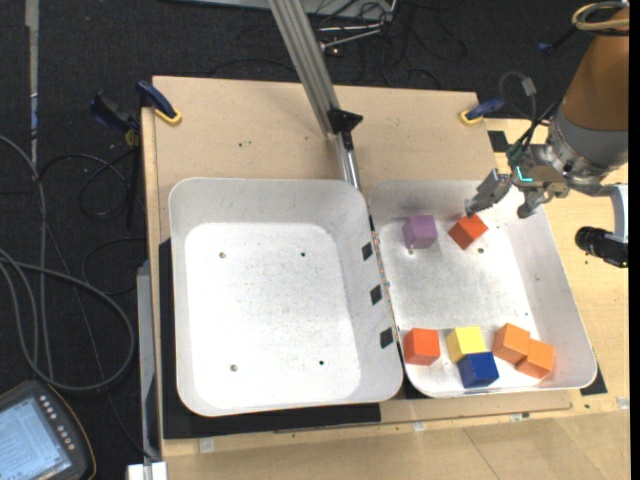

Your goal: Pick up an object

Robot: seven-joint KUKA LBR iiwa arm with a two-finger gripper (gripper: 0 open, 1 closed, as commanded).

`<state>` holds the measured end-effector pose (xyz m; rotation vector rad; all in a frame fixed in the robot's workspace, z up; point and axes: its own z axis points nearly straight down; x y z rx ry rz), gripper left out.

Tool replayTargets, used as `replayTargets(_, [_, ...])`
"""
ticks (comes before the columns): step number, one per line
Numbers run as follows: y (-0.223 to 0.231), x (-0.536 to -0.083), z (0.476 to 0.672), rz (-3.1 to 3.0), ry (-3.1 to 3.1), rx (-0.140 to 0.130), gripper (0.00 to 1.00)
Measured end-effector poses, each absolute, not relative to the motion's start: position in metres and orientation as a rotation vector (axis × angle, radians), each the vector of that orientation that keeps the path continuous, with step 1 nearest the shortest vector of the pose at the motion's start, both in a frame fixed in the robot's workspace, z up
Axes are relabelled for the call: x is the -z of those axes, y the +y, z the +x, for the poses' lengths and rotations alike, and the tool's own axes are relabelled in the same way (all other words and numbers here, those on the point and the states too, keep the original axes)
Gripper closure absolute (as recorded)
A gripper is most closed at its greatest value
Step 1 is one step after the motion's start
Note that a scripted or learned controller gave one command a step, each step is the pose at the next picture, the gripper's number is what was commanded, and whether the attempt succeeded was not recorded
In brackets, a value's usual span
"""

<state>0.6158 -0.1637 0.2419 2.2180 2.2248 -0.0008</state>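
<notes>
Bench surroundings
A pale wooden table carries blue-and-yellow clamps at its far corners; a grey metal pole slants across.

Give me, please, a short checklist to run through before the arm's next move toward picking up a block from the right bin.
1. Gripper position: the gripper sits over the far edge of the right bin, close to the orange block. Ok.
2. Block between the fingers: none seen there. Not ok for lifting yet.
3. Finger opening: cannot tell from this view.
4. Room around the target: the purple block lies apart from the orange one, to its left. Ok.
5. Other candidates: the near-edge cluster with the yellow block and blue block is packed tightly. Probably harder to grasp; not ok.
6. Target upright or tilted: cannot tell.
</notes>
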Motion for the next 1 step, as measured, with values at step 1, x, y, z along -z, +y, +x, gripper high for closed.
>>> replayTargets(1, [-0.1617, -0.1988, 0.6168, 2.222, 2.224, 0.004, 0.0])
